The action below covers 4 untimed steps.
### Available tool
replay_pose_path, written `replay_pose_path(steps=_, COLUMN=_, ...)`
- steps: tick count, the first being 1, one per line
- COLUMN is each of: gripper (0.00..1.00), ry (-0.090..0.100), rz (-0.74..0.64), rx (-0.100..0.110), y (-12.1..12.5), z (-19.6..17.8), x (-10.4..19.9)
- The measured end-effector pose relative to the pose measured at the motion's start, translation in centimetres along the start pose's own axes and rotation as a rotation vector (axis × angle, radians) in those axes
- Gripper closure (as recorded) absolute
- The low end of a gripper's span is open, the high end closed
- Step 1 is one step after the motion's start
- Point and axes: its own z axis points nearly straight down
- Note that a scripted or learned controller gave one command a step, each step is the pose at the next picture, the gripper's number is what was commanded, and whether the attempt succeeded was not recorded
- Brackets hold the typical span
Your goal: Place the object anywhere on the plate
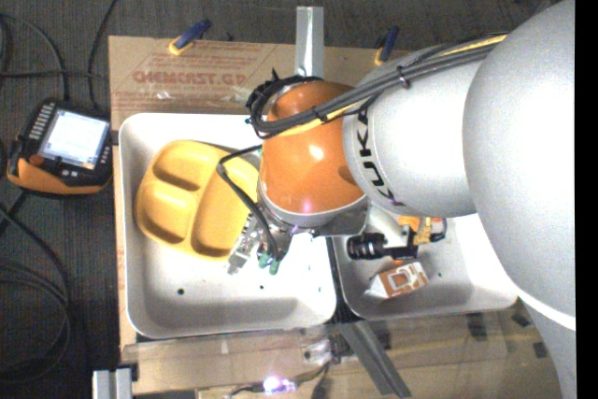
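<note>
A yellow divided plate (187, 196) lies in the left white bin (140, 294), toward its upper left. My gripper (258, 254) hangs just off the plate's lower right rim, low over the bin floor. A small teal bit (273, 265) shows at its tip; I cannot make out what it is or whether it is held. The orange wrist band and the grey arm hide the plate's right side and the bin's upper right corner.
In the right bin (467, 299) lie a small brown and white packet (404, 279) and an orange and yellow item (422, 227) partly under the arm. A teach pendant (64, 148) sits left of the bench. The left bin's floor below the plate is bare white.
</note>
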Motion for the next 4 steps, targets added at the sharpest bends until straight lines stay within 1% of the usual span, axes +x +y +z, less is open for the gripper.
replay_pose_path(steps=1, gripper=1.0, ry=0.007, rz=-0.204, rx=-0.002, y=1.2, z=6.2, x=-4.0)
replay_pose_path(steps=2, gripper=1.0, ry=0.001, rz=-0.279, rx=0.0, y=2.9, z=3.9, x=1.5)
replay_pose_path(steps=3, gripper=1.0, ry=-0.003, rz=0.192, rx=0.002, y=3.8, z=-11.2, x=-3.8)
replay_pose_path(steps=4, gripper=1.0, ry=-0.003, rz=0.111, rx=0.001, y=3.7, z=-12.9, x=0.7)
